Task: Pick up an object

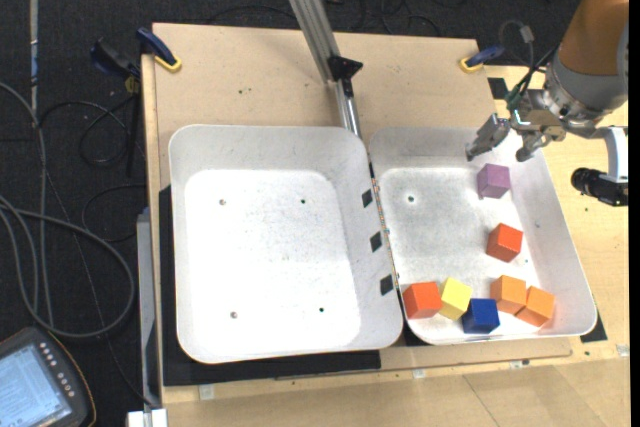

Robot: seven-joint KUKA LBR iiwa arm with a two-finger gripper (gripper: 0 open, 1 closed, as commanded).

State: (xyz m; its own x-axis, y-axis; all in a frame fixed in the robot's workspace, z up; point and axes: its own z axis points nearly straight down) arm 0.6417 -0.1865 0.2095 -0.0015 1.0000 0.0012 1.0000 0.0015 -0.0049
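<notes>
- Camera view, from my remote seat: a tan wooden bench point(250, 75) sits on dark carpet strewn with black cables, with a screen point(30, 385) at the near left corner.
- Blue-and-yellow clamps grip the bench at the far left point(158, 50) and far right point(480, 58) corners.
- A slanted metal pole point(305, 0) runs down from the far side to the seam between the two bins.
- I count two shallow white bins side by side: the left bin point(190, 215) shows only specks and small holes; the right bin point(560, 245) holds all the blocks.
- I count seven blocks: one purple, four orange, one yellow, one blue.
- The purple block point(493, 181) lies at the far right of the right bin, apart from the others.
- One orange block point(504, 241) sits alone, nearer than the purple one.
- Along the near wall, left to right: an orange block point(422, 299), the yellow block point(455, 298) touching it, the blue block point(481, 315), then two orange blocks point(510, 292) point(537, 305) close together.
- The gripper point(505, 142) hangs over the far rim of the right bin, just beyond the purple block, fingers spread apart with nothing between them.
- Nothing stands between the gripper and the purple block.
</notes>
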